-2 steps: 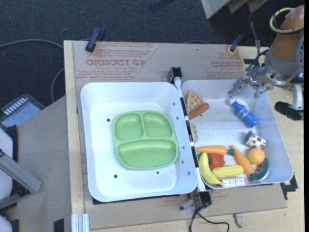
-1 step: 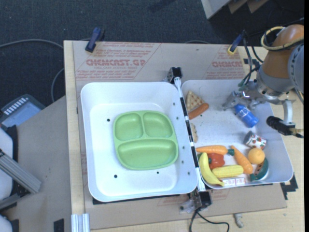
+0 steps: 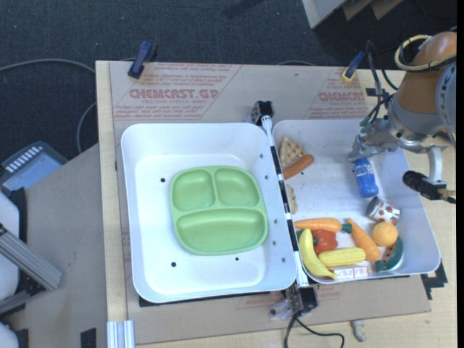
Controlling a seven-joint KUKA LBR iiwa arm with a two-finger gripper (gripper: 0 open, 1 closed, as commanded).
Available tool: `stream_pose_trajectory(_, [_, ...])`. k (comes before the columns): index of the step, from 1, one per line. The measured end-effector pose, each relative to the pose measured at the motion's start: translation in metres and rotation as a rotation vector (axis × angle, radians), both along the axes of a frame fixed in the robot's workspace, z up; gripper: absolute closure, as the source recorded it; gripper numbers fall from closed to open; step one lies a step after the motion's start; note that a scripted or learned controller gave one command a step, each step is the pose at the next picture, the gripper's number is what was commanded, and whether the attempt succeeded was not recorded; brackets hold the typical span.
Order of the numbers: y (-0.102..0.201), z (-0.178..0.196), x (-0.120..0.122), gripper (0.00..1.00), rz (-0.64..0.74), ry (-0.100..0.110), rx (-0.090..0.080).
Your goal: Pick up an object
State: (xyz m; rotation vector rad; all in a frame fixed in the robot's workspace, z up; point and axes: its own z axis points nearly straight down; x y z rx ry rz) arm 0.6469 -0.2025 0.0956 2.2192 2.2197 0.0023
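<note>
Dark carpet surrounds my surface (image 3: 217, 85) and its two white bins.
My end effector (image 3: 368, 145) hovers at the right bin's (image 3: 428, 245) far right edge, just above a blue bottle (image 3: 365, 178); grip state I cannot tell. Left bin (image 3: 145, 267) carries a green tray (image 3: 217, 210).

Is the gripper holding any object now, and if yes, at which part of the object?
It cannot be told. The gripper sits right above the top end of the blue bottle in the right bin, but a hold is not visible.

cardboard sheet (image 3: 217, 93) under the bins, red print "CHEMCAST GP"
</note>
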Motion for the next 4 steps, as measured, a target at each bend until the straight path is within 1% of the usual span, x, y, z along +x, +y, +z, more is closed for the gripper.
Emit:
stream_pose_trajectory(1, [0.022,0.072,-0.067,1.0,0.0,0.003,0.001])
stream_pose_trajectory(2, [0.032,0.059,-0.062,1.0,0.0,0.004,0.002])
stream_pose_trajectory(3, [0.041,0.095,-0.109,1.0,-0.001,0.004,0.002])
stream_pose_trajectory(4, [0.115,0.151,-0.099,1.0,0.002,0.002,0.001])
